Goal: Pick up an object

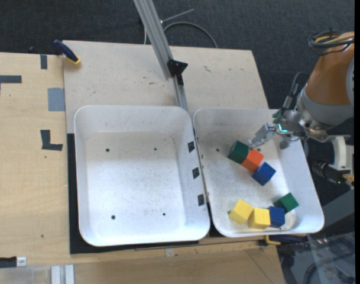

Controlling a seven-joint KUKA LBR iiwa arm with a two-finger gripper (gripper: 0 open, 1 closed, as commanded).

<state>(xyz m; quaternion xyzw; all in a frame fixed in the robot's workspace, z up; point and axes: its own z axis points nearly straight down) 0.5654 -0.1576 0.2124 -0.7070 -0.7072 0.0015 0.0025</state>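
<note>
Over right bin (298, 182) | jaws (273, 136) above blocks (250, 158) (no legible writing)

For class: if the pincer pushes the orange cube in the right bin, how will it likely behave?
The orange cube has flat faces, so it should slide, not roll. It touches the dark green cube and the blue cube, so a push would probably shift those too. It looks rigid.

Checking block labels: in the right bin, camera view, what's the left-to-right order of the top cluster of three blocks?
Green block → orange block → blue block, touching in a diagonal run, below the gripper.
</note>
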